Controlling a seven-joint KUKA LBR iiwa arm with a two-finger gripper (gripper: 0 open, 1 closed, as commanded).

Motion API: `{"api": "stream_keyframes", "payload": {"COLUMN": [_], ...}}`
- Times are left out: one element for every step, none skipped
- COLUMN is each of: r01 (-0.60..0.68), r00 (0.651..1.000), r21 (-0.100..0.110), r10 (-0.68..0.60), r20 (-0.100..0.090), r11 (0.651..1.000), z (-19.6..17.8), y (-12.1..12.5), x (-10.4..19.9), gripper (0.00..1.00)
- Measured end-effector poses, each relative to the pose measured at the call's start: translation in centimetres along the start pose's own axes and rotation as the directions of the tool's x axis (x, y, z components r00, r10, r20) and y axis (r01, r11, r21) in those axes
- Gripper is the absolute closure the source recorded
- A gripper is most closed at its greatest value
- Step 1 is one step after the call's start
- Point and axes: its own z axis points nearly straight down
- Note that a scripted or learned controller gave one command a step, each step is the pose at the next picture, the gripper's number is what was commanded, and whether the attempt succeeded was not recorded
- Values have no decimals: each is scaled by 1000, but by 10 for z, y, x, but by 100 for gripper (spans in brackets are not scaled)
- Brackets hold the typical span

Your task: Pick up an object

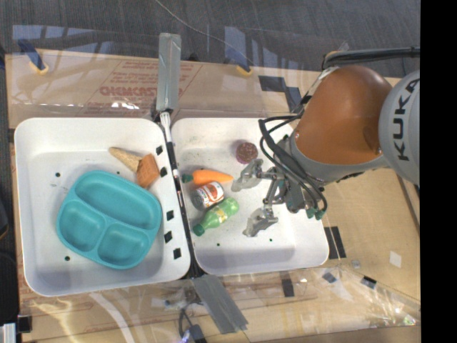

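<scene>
In the right bin [285,252] lie an orange carrot [212,177], a small can with a red and white label [207,194], a green bottle [216,216] and a dark round disc [246,150]. My gripper [253,200] hangs over the right bin, just right of the bottle and can. Its two fingers [247,176] are spread apart, open, with nothing between them. The grey arm with its orange band [341,120] comes in from the right.
The left bin [36,263] holds a teal divided plate [108,219], and a cone-shaped piece [126,157] beside a brown chunk [148,170]. A grey taped divider [168,84] runs between the bins. Cables hang under the wrist [296,191].
</scene>
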Motion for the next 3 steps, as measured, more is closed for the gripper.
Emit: {"api": "stream_keyframes", "payload": {"r01": [-366, -738, -710], "r00": [930, 675, 704], "r21": [0, -1, 0], "r10": [366, 738, 710], "r20": [-1, 0, -1], "r11": [930, 675, 704], "z": [46, 66, 157], "y": [-30, -19, -41], "x": [-65, -119, -125], "gripper": [0, 0, 0]}}
